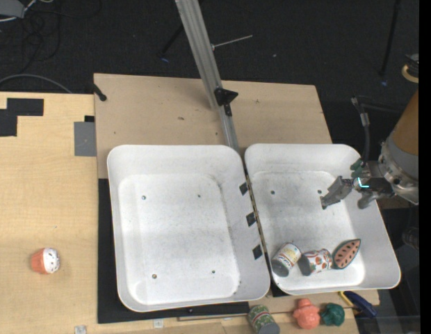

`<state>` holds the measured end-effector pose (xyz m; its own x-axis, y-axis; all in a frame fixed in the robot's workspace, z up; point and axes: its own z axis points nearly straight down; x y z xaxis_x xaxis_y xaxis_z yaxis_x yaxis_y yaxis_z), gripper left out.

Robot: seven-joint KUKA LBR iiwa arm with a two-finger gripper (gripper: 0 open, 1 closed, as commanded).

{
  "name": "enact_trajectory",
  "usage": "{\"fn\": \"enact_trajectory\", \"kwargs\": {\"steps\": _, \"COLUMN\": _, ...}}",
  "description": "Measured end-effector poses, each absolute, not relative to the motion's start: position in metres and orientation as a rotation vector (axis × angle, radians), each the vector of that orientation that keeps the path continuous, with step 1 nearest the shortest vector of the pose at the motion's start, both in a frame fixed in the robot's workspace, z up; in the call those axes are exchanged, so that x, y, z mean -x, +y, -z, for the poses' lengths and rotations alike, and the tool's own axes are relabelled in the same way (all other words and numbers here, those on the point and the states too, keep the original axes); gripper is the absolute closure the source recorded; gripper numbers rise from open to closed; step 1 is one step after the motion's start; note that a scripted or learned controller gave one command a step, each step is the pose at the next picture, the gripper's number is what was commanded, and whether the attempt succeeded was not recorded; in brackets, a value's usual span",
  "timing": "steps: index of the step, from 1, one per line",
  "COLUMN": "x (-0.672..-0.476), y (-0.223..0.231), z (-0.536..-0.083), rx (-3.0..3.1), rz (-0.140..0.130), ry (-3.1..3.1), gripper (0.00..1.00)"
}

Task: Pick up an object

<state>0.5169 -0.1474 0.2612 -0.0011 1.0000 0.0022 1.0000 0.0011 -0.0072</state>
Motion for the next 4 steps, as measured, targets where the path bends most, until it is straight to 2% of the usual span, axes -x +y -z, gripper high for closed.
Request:
{"fn": "enact_trajectory", "kwargs": {"steps": 1, "x": -0.517, "y": -0.149, "z": -0.263, "rx": 2.222, "rz": -0.002, "ry": -2.218, "gripper": 0.0}}
{"fn": "enact_trajectory", "kwargs": {"steps": 3, "x": -0.5, "y": -0.144, "z": -0.142, "rx": 2.215, "rz": -0.007, "ry": -2.215, "gripper": 0.0}}
{"fn": "enact_trajectory", "kwargs": {"steps": 4, "x": -0.5, "y": -0.144, "z": -0.092, "rx": 2.222, "rz": 0.0, "ry": -2.22, "gripper": 0.0}}
